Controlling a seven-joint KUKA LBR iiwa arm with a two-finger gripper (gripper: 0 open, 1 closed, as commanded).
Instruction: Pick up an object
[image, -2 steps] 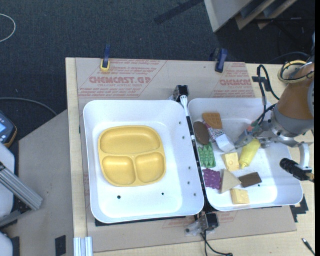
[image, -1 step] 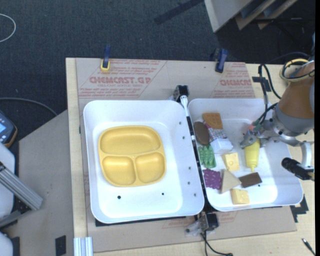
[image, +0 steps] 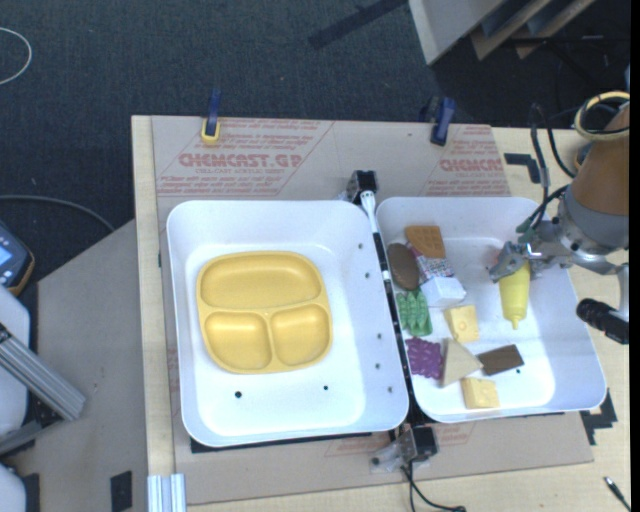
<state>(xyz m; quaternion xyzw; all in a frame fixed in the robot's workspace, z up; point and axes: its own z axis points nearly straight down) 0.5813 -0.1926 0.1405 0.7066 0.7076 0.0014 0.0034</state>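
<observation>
My gripper (image: 514, 260) hangs over the right part of the right bin (image: 570, 385), below the arm's orange band. A yellow bottle-shaped toy (image: 515, 296) lies directly under it, its top end touching or nearly touching the gripper. Whether the toy is gripped is hidden by the wrist. Several small food toys lie further left in the same bin: a tan cracker (image: 426, 240), a brown oval (image: 403, 266), a white packet (image: 441, 290), a green piece (image: 413, 312), a yellow cheese cube (image: 462, 322), a purple piece (image: 424, 357) and a brown bar (image: 499, 359).
The left bin (image: 190, 300) holds a yellow divided plate (image: 265, 310). A tan wedge (image: 460, 362) and a second yellow cube (image: 481, 393) sit near the right bin's front wall. A black divider strip (image: 380, 270) runs between the bins. Clamps (image: 210, 122) hold the board's far edge.
</observation>
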